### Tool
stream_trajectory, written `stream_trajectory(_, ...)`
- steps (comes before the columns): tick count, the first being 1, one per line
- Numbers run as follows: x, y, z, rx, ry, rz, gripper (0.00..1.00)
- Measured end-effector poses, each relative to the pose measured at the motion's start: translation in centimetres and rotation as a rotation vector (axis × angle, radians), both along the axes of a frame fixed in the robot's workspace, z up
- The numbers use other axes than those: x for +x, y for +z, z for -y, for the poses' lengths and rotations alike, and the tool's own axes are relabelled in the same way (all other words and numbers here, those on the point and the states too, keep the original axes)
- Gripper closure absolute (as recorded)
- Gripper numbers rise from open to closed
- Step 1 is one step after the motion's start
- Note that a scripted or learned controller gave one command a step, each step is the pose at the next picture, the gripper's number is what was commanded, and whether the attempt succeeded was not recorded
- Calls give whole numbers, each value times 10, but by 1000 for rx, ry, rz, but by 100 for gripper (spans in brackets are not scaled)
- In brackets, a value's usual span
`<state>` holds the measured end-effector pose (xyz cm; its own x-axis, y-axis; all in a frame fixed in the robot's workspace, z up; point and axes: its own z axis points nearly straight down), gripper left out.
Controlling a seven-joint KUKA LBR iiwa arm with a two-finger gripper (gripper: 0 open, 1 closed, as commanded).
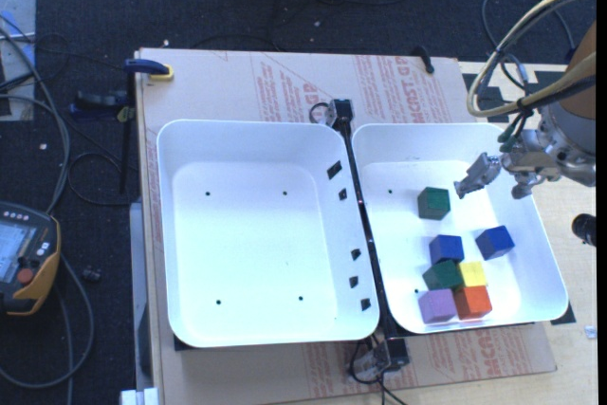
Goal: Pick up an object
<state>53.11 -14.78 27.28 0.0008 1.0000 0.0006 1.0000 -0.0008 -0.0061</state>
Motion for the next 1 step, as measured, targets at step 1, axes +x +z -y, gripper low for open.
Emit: stream_trajectory(1, 1, 3, 0, -1, 1, 6, 0)
